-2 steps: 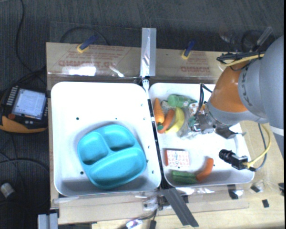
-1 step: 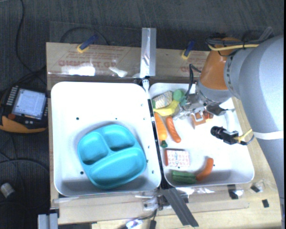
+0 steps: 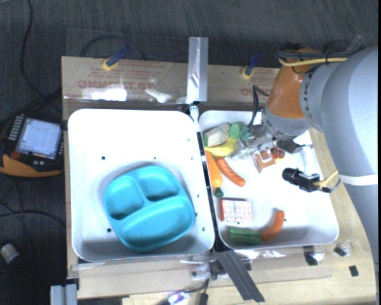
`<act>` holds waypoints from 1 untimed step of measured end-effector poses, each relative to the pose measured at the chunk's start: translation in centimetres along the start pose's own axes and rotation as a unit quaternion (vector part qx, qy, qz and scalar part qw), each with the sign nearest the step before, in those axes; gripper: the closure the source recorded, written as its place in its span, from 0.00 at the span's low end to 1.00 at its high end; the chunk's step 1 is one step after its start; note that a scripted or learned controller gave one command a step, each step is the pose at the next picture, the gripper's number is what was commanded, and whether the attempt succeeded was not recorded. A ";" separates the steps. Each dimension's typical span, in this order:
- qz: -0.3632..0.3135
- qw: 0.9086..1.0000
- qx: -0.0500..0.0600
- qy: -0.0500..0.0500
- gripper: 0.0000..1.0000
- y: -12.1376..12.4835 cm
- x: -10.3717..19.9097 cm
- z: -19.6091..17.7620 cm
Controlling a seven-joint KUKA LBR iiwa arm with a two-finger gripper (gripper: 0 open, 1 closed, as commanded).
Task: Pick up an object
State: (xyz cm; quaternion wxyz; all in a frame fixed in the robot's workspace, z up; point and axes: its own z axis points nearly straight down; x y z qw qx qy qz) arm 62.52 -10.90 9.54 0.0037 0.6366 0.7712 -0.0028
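Several bits crowd the right bin [image 3: 324, 230] under the claw [image 3: 261, 146], grip state impossible to tell, so better single out the lone hot dog [image 3: 231, 171].

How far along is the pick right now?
Done: the hand has reached into the right bin, low over the yellow banana and orange sausage. In hand: nothing visibly lifted. Left: securing and raising an item. The blue tray lies in the left bin.
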 end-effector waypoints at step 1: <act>0.020 1.000 0.005 0.004 1.00 -1.8 4.0 -12.0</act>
